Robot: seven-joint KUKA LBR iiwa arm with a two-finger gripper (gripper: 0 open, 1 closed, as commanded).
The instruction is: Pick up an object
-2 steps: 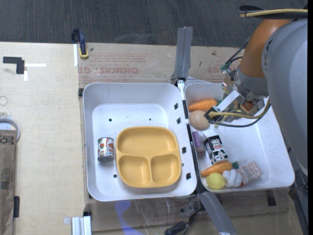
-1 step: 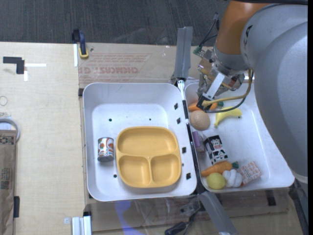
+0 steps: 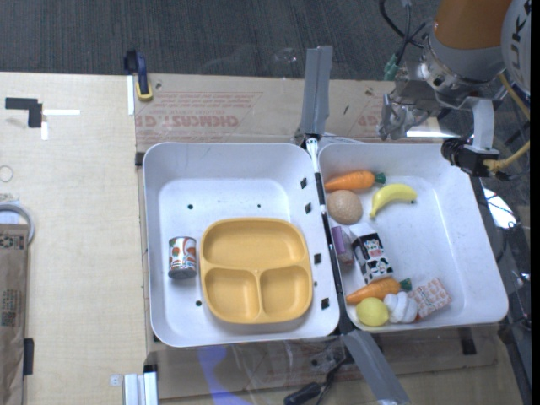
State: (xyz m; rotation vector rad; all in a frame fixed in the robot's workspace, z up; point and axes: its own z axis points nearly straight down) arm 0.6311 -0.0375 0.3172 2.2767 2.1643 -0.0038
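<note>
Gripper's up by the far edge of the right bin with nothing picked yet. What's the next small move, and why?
Probably move the gripper toward the camera and down over the banana. It hangs above the right bin's far rim, and the banana is the nearest item with bare floor around it.

A robot arm [image 3: 485, 24] with a broad, rounded orange band and a pale grey casing beside it that carries part of a dark printed letter. Below the band sits a silvery metal wrist section. Black cables loop out from its side, one with a small green fitting. The tool [image 3: 396, 125] is a dull grey metal assembly. A white bracket with yellow wiring hangs alongside.
</note>
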